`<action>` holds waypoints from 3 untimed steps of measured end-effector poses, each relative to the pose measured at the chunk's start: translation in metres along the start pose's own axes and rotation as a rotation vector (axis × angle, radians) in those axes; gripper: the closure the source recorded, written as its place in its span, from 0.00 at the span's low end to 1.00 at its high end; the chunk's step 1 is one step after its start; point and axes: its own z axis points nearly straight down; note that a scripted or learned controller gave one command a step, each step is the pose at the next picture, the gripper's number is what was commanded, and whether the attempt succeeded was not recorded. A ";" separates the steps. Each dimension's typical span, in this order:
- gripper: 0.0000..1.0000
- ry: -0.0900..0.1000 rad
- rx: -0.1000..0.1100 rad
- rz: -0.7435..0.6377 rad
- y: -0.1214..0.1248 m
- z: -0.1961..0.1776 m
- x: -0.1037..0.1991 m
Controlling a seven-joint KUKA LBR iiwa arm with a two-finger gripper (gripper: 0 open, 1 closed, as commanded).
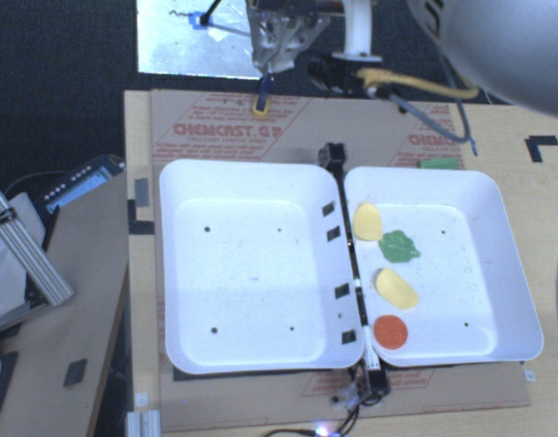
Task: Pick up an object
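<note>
Several small objects lie along the left side of the right bin [506, 244]: a yellow piece [367, 221], a green leafy piece [400, 245], a second yellow piece [396, 289] and an orange-red round one [390, 332]. My gripper [275, 60] hangs high over the far edge of the bench, beyond the left bin [183, 271] and well away from all the objects. Nothing shows in it. The grey arm fills the top right corner.
A small yellow and blue item [260, 107] sits on the cardboard sheet [215, 130] just under the gripper. A green scrap [440, 163] lies behind the right bin. A yellow cable [415, 82] runs along the arm. An aluminium rail [24, 253] and a grey device [78, 185] stand at left.
</note>
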 end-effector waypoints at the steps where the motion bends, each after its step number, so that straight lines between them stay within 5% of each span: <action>1: 1.00 -0.002 -0.001 0.002 0.021 -0.013 0.000; 3: 1.00 -0.002 0.001 0.000 0.045 -0.018 0.000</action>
